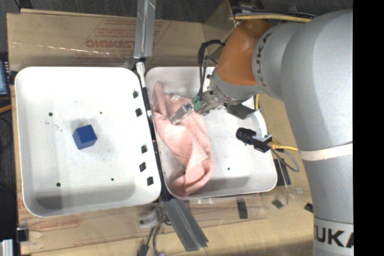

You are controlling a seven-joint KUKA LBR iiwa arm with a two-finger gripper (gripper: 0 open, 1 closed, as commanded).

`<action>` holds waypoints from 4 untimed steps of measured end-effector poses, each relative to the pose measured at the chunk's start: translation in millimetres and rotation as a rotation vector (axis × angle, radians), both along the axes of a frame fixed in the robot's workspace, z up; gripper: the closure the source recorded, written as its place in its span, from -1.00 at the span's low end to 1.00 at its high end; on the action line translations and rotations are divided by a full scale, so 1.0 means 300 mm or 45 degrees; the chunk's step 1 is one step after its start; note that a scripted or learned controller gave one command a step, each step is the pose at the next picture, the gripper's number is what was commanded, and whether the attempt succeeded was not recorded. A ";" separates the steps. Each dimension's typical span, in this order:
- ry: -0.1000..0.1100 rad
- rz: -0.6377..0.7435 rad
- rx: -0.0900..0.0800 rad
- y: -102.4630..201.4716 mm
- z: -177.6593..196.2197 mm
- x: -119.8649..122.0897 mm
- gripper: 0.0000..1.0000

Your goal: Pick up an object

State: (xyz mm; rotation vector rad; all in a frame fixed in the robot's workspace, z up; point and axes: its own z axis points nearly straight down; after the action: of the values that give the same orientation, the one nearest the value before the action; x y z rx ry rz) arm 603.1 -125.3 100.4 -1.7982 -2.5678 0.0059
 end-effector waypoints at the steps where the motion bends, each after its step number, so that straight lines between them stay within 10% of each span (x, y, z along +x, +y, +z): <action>1: -0.008 0.274 -0.001 -0.001 0.284 0.181 -1.00; 2: -0.007 0.347 0.001 -0.012 -0.031 -0.049 -1.00; 4: -0.008 -0.069 -0.002 0.084 -0.030 0.107 -1.00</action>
State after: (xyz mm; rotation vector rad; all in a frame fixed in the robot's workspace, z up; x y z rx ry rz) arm 635.4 -100.2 91.2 -1.8702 -2.5227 0.0019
